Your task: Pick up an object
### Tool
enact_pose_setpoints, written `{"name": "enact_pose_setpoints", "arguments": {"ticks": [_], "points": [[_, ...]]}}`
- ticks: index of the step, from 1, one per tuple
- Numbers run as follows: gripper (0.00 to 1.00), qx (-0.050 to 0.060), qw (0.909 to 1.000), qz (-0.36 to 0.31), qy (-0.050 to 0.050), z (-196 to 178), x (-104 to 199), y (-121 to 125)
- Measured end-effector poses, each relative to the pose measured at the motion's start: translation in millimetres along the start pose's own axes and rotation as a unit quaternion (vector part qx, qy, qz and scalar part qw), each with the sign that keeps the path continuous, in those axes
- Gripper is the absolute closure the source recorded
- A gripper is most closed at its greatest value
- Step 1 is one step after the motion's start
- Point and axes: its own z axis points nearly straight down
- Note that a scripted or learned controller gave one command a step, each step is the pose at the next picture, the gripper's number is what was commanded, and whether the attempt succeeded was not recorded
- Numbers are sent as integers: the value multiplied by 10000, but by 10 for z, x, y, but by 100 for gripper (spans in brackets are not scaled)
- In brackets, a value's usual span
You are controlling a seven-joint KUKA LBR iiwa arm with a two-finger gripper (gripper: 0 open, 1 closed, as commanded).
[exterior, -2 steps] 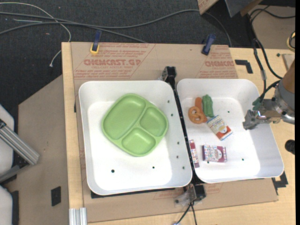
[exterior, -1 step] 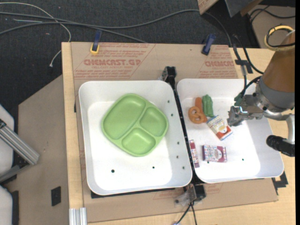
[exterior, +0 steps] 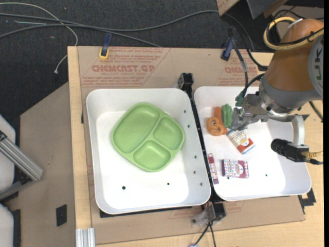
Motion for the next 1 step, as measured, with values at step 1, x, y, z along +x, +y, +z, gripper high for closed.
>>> {"name": "enact_pose_setpoints", "arguments": {"ticks": [1], "points": [[100, 5, 10000, 9, -4, -22, 417, 150]]}}
